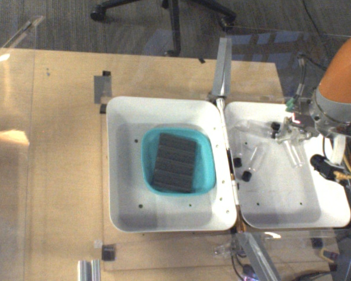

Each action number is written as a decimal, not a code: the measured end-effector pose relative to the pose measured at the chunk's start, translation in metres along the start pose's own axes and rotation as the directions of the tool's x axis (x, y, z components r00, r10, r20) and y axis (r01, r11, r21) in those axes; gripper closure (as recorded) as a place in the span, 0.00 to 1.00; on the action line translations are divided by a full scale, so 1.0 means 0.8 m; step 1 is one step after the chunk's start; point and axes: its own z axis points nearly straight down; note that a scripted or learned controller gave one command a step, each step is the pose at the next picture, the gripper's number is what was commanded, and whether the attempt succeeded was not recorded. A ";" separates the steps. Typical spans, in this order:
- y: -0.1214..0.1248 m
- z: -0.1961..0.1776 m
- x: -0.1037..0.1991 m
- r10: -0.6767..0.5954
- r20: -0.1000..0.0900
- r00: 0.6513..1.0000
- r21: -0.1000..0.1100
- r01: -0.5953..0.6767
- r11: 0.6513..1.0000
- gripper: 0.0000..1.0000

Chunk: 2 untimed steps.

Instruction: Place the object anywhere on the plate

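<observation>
Already we saw the dark ribbed object (175, 162) lying on the teal plate (207, 177) in the left bin (123, 209), while the gripper (292, 134), state unclear, hovered over the right bin (281, 209), so nothing seemed left but retreating.

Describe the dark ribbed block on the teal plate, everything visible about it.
The dark grey block is rectangular, with ridges running across its top, and looks like foam or rubber. It lies flat, turned slightly from square, in the middle of the teal plate, inside the left white bin. It touches the plate alone.
</observation>
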 end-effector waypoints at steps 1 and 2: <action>0.000 0.000 0.000 0.000 0.000 1.000 0.000 0.000 1.000 0.00; -0.057 -0.071 -0.072 0.110 0.001 0.994 -0.001 -0.110 0.994 0.00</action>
